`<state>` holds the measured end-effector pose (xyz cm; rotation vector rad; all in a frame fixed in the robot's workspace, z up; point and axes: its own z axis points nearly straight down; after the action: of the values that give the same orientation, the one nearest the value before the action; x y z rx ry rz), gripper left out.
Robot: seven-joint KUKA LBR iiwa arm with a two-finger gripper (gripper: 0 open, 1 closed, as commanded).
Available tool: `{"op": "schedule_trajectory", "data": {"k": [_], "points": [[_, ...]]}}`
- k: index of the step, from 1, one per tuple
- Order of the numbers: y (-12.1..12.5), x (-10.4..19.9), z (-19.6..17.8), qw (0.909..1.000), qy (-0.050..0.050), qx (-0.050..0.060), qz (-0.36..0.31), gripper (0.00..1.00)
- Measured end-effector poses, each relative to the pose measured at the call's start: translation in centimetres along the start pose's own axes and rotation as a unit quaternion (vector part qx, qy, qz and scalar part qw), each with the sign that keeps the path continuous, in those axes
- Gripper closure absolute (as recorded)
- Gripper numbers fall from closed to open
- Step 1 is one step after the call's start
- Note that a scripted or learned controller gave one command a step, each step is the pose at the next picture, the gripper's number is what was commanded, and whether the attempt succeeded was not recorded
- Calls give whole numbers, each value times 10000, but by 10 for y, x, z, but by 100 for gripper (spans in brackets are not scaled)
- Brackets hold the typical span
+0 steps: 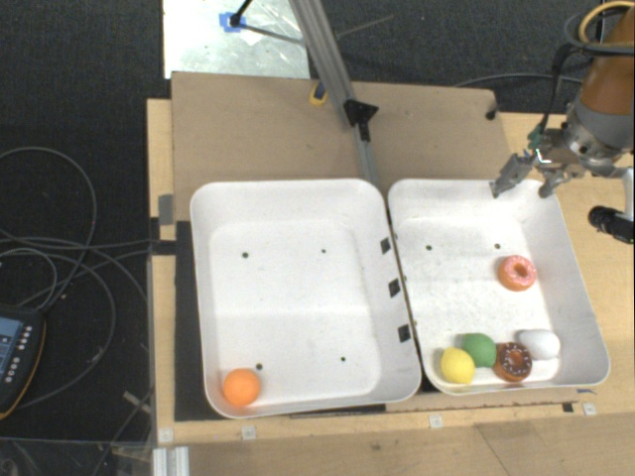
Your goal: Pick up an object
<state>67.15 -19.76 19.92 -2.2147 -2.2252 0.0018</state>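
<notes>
My gripper hangs open over the far right corner of the right bin, its two fingers spread with nothing between them. A pink donut lies well below it near the bin's right wall. At the bin's near edge sit a yellow ball, a green ball, a chocolate sprinkled donut and a white egg-shaped object. An orange ball rests in the near left corner of the left bin.
A grey tripod leg slants across the bench behind the bins, ending near their shared far corner. Black clips join the two bins along the middle. Cables and a pendant lie on the floor at left.
</notes>
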Motion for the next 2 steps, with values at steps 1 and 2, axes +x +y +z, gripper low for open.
{"op": "schedule_trajectory", "data": {"k": [1,2], "points": [[1,0,-3,10000,-10,-20,-12,0],[-6,-5,54,10000,-4,2,17,0]]}}
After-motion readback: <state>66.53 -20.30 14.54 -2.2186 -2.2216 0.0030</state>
